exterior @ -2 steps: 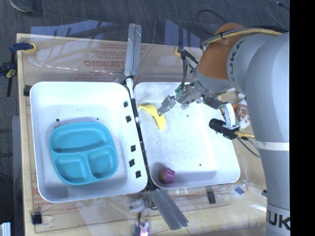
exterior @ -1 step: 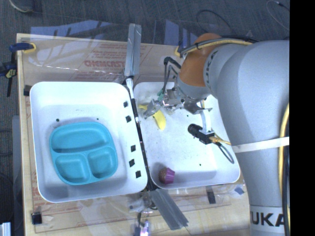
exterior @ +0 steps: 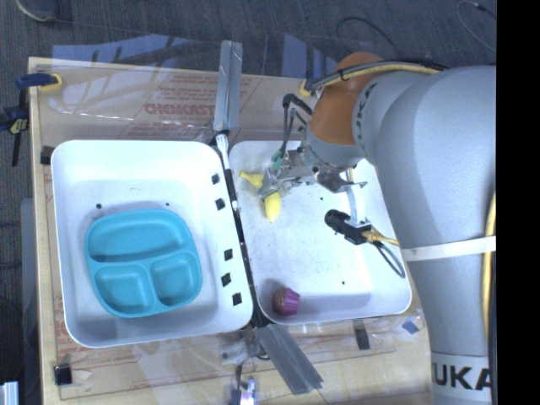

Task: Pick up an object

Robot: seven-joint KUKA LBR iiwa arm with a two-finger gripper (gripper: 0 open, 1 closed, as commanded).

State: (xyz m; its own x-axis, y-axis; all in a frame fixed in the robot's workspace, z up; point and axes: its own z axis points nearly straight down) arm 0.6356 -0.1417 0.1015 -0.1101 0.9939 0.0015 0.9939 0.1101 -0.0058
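1. The gripper point(exterior: 285, 175) sits low in the right bin point(exterior: 321, 260), near its far-left corner. Whether it is spread or closed cannot be told.
2. The yellow object point(exterior: 272, 207) lies just beside the gripper, close to the bin's left wall.
3. Risk: an off-centre closure probably pushes the object toward the wall instead of trapping it.
4. Risk: its narrow, curved shape may twist out during lifting.
5. The purple object point(exterior: 287, 300), at the near edge, lies well apart and is unlikely to interfere.
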